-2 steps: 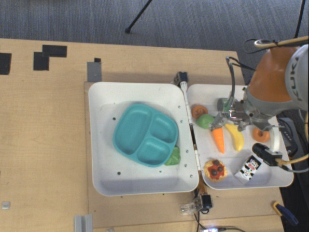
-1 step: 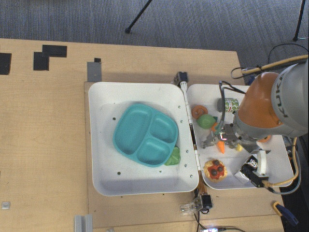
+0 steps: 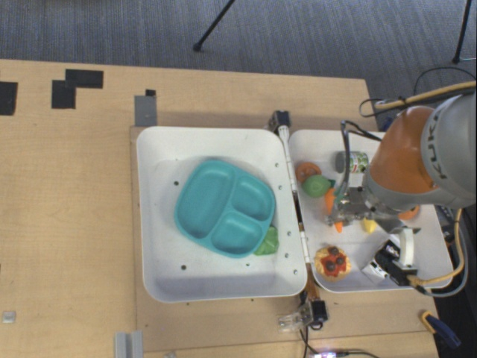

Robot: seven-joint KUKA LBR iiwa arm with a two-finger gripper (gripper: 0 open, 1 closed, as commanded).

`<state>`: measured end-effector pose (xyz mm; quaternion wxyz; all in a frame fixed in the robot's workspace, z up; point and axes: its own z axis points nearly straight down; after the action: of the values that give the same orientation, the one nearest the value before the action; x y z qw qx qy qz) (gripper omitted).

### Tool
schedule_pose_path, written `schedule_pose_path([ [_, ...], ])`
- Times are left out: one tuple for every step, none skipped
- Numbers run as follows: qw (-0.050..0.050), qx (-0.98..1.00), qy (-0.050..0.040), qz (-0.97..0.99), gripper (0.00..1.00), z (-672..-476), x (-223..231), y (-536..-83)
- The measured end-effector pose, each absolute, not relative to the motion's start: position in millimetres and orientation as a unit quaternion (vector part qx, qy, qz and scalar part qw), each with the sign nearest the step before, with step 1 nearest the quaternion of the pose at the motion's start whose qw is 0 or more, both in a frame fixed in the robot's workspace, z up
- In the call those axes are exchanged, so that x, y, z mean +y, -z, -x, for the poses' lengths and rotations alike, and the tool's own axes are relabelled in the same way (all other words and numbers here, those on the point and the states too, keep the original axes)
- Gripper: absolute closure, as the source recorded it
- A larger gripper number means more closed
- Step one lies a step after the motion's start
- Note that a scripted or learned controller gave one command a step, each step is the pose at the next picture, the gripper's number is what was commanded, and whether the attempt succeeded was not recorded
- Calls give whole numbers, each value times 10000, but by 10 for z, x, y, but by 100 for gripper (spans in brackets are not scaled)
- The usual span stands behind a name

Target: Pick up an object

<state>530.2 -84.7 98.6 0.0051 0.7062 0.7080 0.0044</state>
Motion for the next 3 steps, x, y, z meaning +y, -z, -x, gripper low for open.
schedule_pose_path([
  [49, 7079, -43, -7062, 0, -5300, -847, -985],
  [58, 7080, -53, -7061, 100, -5314, -841, -1090],
  [66, 7083, -64, -7058, 100, -5327, -834, -1194],
])
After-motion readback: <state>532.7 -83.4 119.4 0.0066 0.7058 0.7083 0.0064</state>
